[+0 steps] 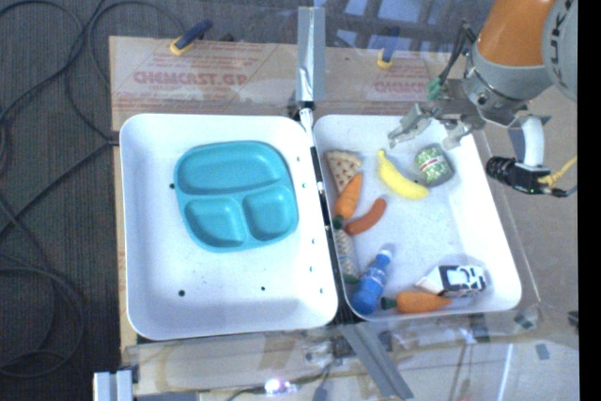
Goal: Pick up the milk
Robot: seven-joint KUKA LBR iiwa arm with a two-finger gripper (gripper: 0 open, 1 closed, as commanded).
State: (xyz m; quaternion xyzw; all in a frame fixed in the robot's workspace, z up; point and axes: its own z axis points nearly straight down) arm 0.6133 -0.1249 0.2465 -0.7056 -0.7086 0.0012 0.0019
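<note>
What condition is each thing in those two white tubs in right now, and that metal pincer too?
Pincer: open, above the right bin's far end, holding nothing.
Milk carton: lying on its side, near corner, untouched.
Blue bottle: lying down.
Banana: lying flat.
Blue tray: upright in the left bin.

A tray (235, 192) lies in the left bin (141, 296); the milk (455, 278) lies in the right bin's (498, 230) near corner.

One fixed camera looks down at a slant (from well above) on both bins (131, 230).
</note>
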